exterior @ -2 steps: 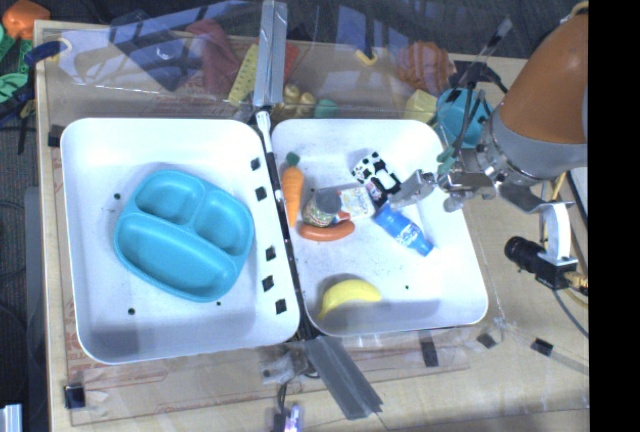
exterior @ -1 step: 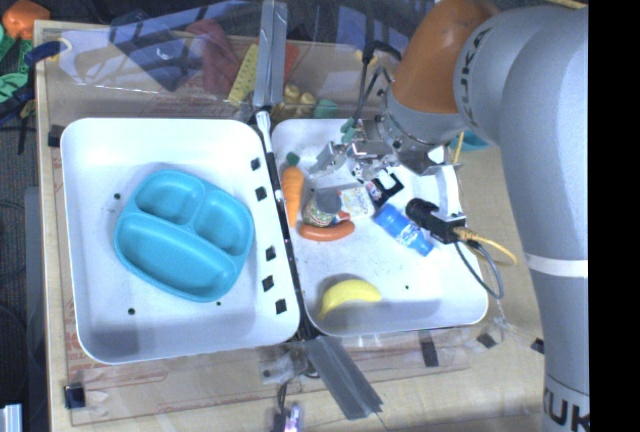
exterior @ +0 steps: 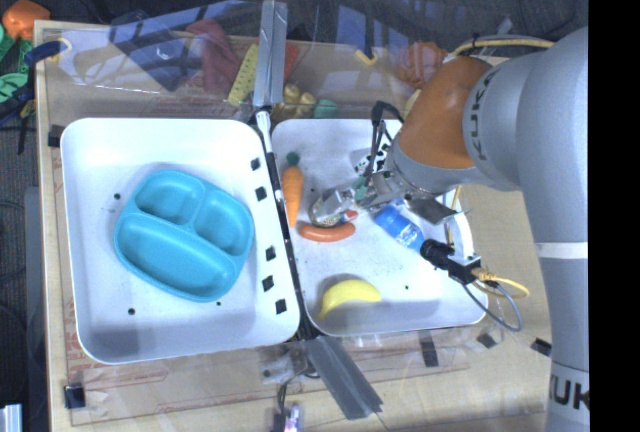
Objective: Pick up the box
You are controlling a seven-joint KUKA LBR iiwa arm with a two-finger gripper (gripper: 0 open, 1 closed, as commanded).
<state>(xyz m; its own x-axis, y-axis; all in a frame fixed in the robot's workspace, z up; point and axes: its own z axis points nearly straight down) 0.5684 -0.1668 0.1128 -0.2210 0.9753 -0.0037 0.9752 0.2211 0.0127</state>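
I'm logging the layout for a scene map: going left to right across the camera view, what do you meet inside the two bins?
Blue tray → carrot → yellow fruit → blue bottle.

The box (exterior: 398, 225), seemingly blue, lies tilted in the right bin (exterior: 440, 305).

So the big grey KUKA arm (exterior: 545, 110) comes in from the right side and bends down over the right white bin (exterior: 440, 315). Its orange band (exterior: 447, 115) sits just above the wrist. The two-finger gripper (exterior: 372, 182) is low, near the middle of that bin, pointing toward the divider between bins.
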